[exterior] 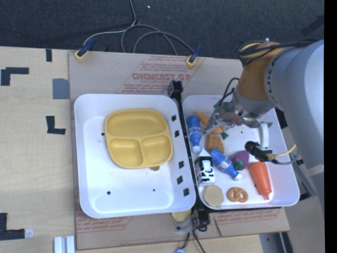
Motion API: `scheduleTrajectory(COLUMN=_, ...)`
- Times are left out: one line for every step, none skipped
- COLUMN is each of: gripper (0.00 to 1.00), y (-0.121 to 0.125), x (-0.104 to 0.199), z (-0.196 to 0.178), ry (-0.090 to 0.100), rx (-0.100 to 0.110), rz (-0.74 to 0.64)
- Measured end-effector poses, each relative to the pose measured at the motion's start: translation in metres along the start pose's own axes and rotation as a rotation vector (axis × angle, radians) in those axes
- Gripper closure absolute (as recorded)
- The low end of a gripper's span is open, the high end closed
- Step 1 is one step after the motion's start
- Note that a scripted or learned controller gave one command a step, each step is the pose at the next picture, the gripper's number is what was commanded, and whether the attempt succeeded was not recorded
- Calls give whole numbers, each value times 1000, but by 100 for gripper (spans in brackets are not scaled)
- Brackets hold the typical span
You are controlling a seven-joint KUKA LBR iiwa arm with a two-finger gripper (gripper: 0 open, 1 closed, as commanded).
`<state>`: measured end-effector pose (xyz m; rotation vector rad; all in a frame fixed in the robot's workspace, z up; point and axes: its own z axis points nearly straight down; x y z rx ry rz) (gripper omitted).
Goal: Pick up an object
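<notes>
The right bin (pixel 287 191) holds several small toys. A blue bottle (pixel 194 132) lies by its left wall, and a second blue bottle (pixel 225 164) lies in the middle. A brown cracker (pixel 214 142) sits between them. Also there are a purple piece (pixel 241 157), an orange carrot (pixel 260 179), a pretzel (pixel 237 195), a round tan cookie (pixel 213 195) and a black-and-white toy (pixel 205 171). My gripper (pixel 219 121) hangs low over the upper middle of this bin, just above the cracker and right of the first bottle. An orange piece (pixel 202 117) shows beside it.
The left bin (pixel 87 157) carries a yellow divided plate (pixel 139 137). A black divider with clips (pixel 181 146) runs between the bins. Cables (pixel 142 33) loop behind the bench. The grey arm (pixel 295 83) covers the right bin's upper right corner.
</notes>
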<state>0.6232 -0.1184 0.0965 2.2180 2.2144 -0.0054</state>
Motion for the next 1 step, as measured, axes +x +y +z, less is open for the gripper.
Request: scheduleTrajectory(gripper=100, y=4, x=46, z=-94, ry=9, rx=-3, rz=-7)
